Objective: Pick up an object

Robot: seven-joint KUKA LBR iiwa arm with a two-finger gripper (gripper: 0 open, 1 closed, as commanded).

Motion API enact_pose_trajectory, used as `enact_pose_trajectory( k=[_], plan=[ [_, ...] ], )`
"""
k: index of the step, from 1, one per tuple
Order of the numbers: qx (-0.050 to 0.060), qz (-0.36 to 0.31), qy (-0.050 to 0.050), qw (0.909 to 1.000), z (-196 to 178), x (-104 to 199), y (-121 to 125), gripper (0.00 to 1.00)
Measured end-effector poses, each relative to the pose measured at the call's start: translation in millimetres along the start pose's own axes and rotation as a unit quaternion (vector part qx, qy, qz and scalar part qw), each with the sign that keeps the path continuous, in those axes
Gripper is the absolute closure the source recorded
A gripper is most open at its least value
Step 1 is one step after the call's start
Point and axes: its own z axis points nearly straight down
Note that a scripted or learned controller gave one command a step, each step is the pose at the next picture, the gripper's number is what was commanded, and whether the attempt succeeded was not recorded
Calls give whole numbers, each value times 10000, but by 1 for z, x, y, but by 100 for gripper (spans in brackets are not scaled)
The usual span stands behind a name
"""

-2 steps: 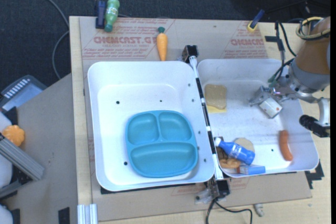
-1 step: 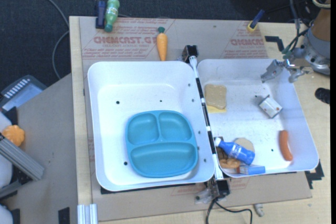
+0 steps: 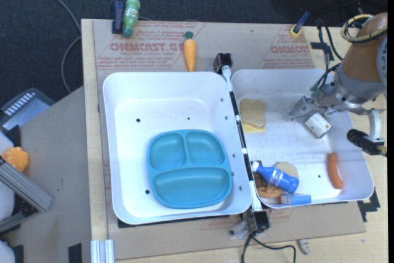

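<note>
Camera view: the gripper (image 3: 313, 115) is low inside the right bin (image 3: 360, 193), in its upper right area. Whether it is open or closed cannot be told. A hot dog (image 3: 335, 170), a blue bottle (image 3: 278, 177) and a bread slice (image 3: 253, 114) lie in that bin. The left bin (image 3: 123, 101) holds a blue divided plate (image 3: 188, 167).

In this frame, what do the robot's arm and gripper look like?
The grey arm carries an orange band above its wrist, with dark cables and a yellow coil running along it near the top. The gripper is grey metal with thin fingers, and a small white boxy part sits just beside it.
</note>
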Motion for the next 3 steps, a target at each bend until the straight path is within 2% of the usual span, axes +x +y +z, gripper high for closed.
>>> enact_pose_trajectory(
  k=[1, 2, 3],
  plan=[
    [-22, -1, -8, 10000, -11, 0, 1, 100],
    [-23, 1, -14, 10000, -59, -13, -5, 100],
    [-18, 1, -11, 10000, -59, -13, -5, 0]
  ],
)
